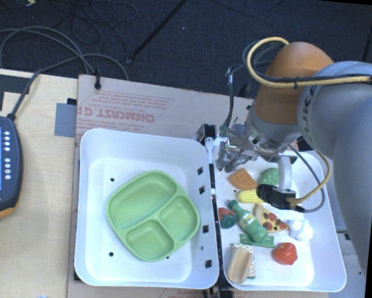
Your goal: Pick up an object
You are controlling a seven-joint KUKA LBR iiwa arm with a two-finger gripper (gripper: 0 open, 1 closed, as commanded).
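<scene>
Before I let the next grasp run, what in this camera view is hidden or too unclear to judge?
- Pincer: dark and small against the right bin's far corner; open or shut, or holding anything, cannot be told.
- Right bin's far side: covered by the arm.
- Green toy: partly hidden behind the black cable fitting.
- Toy pile: items overlap; shapes blurred.

The arm (344,122) is a thick, smooth grey cylinder with a rounded orange band (293,73) above the wrist. A yellow cable (265,51) loops over the orange part and runs along the grey shell. Below the band sits a grey wrist collar, then a cluster of dull metal parts and brackets. Thin dark cables (317,185) curl out from this cluster, beside a black block and a white bracket.
</scene>
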